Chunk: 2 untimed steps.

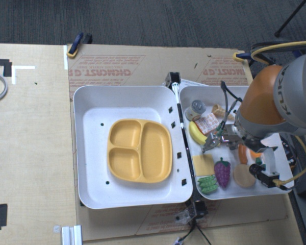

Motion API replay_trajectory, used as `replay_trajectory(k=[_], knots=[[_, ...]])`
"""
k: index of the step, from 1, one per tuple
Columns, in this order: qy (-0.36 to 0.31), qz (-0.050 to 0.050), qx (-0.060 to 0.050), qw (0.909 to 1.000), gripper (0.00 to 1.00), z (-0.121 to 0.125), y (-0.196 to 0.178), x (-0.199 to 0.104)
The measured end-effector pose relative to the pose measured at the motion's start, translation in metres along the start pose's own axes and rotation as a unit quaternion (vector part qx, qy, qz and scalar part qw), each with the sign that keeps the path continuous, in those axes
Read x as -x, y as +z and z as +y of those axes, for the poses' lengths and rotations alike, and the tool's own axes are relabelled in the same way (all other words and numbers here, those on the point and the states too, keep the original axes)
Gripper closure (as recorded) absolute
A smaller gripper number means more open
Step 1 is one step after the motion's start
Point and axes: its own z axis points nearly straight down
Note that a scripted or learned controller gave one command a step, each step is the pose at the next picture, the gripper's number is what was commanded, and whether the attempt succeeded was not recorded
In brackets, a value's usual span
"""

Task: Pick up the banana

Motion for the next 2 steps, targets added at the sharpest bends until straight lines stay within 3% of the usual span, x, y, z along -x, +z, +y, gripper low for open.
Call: replay_trajectory(k=[1,2], knots=[[0.135,0.0,0.0,0.9908,0.0,0.039,0.001,0.001],[0.161,0.0,0.0,0.987,0.0,0.063,0.0,0.0]])
